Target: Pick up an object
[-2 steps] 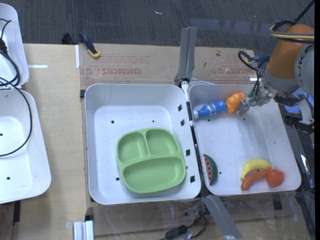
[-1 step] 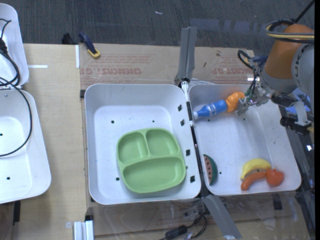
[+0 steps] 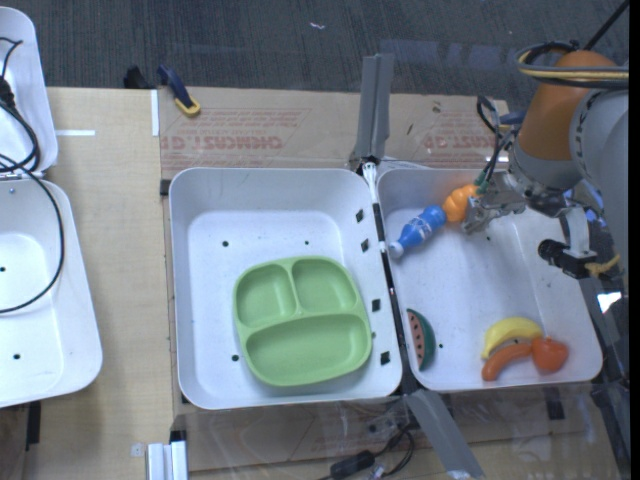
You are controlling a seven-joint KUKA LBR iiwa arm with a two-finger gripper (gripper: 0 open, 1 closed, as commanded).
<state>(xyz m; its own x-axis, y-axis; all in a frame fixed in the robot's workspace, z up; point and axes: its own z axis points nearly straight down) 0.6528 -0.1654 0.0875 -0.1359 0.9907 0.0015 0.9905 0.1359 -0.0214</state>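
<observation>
The wooden surface (image 3: 110,168) carries two shallow white bins side by side, with a grey divider post standing where their far corners meet. The left bin (image 3: 200,268) holds one thing, a green divided plate (image 3: 300,320) with three compartments, lying flat toward the near side of the bin and a little right of its middle. The right bin (image 3: 460,298) holds several smaller toys. The grey arm (image 3: 590,118), with its orange band, reaches in from the right over this bin's far right corner, and its gripper (image 3: 480,213) hangs low by the far wall; whether it is spread or pressed together cannot be told from this slant. A small orange fruit (image 3: 457,203) sits just beside the gripper on its left, seemingly touching it, though nothing shows it pinched. A blue and white bottle (image 3: 418,228) lies tilted on its side next to the orange fruit, its cap end pointing toward the left wall. In the near right corner a yellow banana (image 3: 512,332), an orange carrot-like piece (image 3: 502,361) and a red tomato (image 3: 550,354) lie clustered together, touching. A watermelon slice (image 3: 417,338) leans against the near left wall, well apart from that cluster.
</observation>
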